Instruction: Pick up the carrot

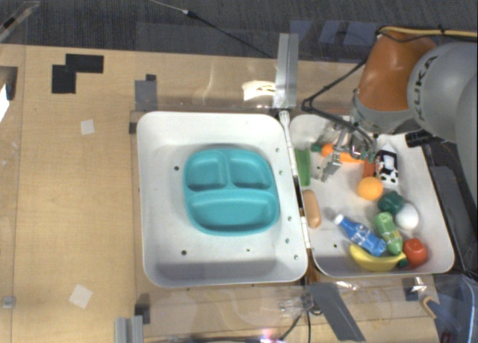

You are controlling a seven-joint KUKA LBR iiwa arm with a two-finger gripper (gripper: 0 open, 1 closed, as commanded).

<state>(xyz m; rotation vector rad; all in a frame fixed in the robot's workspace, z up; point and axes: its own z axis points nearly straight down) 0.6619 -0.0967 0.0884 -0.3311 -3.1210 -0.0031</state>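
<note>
Carrot (329, 150) lies near right bin's (447, 248) upper-left wall, under the end effector (337, 156); finger state unclear.

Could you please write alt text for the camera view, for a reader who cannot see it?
The arm's hand reaches into the right bin, over small orange pieces near its top left corner, among toy foods including a banana and a blue bottle. The left bin holds a teal tray.
</note>
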